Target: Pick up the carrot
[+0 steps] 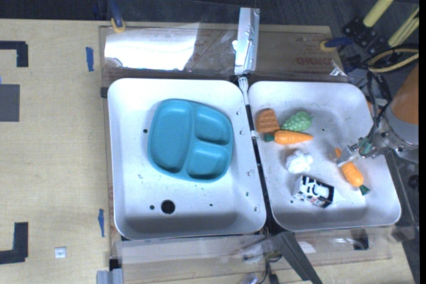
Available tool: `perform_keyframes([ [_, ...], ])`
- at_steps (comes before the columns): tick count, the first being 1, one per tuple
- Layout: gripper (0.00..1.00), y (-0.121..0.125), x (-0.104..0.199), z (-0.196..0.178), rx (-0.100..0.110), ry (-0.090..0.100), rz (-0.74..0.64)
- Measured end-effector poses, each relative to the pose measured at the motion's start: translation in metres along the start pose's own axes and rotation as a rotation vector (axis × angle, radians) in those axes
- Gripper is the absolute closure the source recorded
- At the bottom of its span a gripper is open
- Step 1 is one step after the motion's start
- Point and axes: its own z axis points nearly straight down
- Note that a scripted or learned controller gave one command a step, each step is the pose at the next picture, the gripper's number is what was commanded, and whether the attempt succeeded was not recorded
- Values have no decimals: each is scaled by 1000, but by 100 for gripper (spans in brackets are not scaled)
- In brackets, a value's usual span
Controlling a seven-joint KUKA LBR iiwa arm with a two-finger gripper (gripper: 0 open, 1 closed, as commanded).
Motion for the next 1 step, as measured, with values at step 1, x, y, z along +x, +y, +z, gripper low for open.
perform_keyframes([
  [1, 100, 27, -10, 17, -5, -8, 367],
])
